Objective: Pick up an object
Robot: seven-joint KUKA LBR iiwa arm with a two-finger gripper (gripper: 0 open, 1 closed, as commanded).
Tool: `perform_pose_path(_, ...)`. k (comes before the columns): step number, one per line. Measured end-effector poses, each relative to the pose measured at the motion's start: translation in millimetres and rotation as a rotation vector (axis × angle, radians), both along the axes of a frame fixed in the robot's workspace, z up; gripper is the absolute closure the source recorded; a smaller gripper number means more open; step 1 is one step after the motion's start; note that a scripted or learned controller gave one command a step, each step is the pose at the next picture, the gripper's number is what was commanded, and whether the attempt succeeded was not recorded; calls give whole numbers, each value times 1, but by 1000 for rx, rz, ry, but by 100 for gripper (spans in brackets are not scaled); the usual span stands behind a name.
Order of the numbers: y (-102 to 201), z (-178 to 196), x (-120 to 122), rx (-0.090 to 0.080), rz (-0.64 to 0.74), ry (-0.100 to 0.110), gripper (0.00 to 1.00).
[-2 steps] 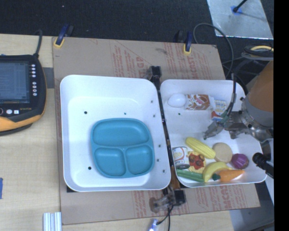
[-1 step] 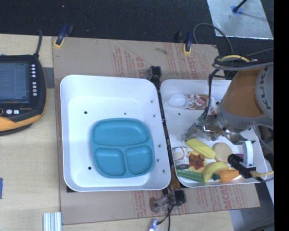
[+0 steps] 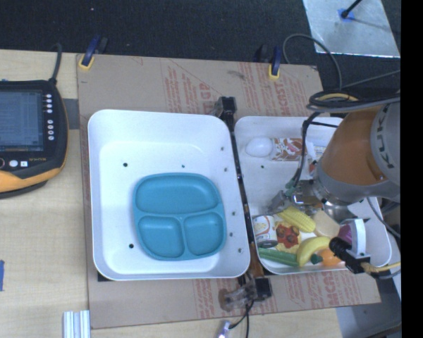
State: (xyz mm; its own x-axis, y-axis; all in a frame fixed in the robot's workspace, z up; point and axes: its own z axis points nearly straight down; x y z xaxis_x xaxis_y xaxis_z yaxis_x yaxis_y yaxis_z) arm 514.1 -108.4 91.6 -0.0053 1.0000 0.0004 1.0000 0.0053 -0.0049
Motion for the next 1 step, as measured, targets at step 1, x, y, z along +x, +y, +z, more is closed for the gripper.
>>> perform_pose_path(1, -1, 10, 0, -2, 2, 2, 100)
